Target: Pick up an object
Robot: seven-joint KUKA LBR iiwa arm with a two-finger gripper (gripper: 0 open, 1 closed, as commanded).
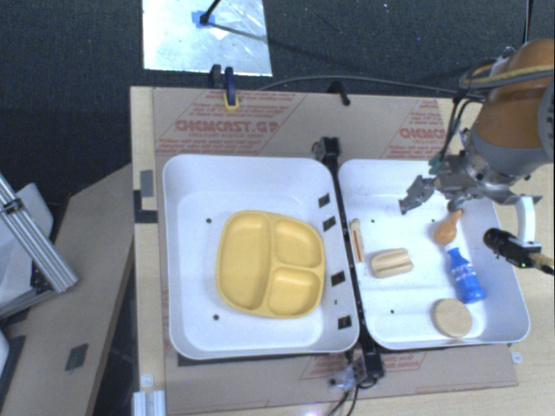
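So in the camera view we've got the end effector (453,199) hanging over the far part of the right bin (381,332), toward the tabletop's (173,232) right edge, and honestly we can't tell how it's set or whether anything is in it, since the wrist hides that part. The candidates all sit in that right bin: a small brown pear-shaped piece (447,229) just below the end effector, a blue bottle (465,276) lying on its side near the bin's right wall, a hot dog bun toy (390,262) toward the middle, a round tan disc (453,318) near the front right corner, and a thin orange stick (356,240) along the divider side. The left bin (186,319) just has a yellow divided plate (270,263). What worries us: the brown piece and the bottle are close together, so a slightly off descent could nudge one into the other. The bottle could roll, the disc looks too flat to pinch, and the stick hugs the wall.
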